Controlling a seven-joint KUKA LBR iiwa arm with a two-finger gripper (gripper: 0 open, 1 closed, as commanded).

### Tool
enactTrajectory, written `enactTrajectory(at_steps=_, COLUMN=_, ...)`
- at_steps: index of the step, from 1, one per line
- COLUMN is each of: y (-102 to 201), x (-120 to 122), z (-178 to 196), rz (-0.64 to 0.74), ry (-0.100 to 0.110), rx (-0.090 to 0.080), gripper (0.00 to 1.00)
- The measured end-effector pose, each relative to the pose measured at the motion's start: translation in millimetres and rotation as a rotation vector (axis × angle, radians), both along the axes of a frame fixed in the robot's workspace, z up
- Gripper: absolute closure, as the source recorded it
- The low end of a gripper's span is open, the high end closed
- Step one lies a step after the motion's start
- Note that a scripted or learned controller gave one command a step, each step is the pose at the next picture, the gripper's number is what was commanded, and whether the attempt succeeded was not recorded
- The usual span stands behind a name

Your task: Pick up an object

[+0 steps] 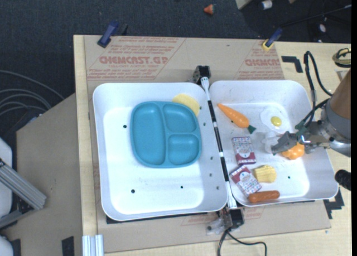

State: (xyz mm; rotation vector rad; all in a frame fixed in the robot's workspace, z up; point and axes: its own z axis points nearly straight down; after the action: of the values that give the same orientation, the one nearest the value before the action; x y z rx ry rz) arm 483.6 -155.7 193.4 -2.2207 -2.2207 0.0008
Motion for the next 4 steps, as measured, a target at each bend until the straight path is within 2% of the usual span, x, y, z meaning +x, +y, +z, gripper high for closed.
enactTrajectory(at_steps=1, y=-3, x=74, z=-99, rz=0.001, ry=0.000, rx=0.000, gripper=0.00)
enactTrajectory(at_steps=2, y=22, x=142, z=-109, rz=0.001, ry=-0.002, rx=0.000, gripper=0.00)
enactTrajectory(at_steps=3, y=45, x=180, z=-111, rz=0.001, ry=0.015, rx=0.001, gripper=0.00)
enactTrajectory(at_steps=4, y=44, x=178, z=-102, rz=0.003, ry=0.022, rx=-0.002, gripper=1.00)
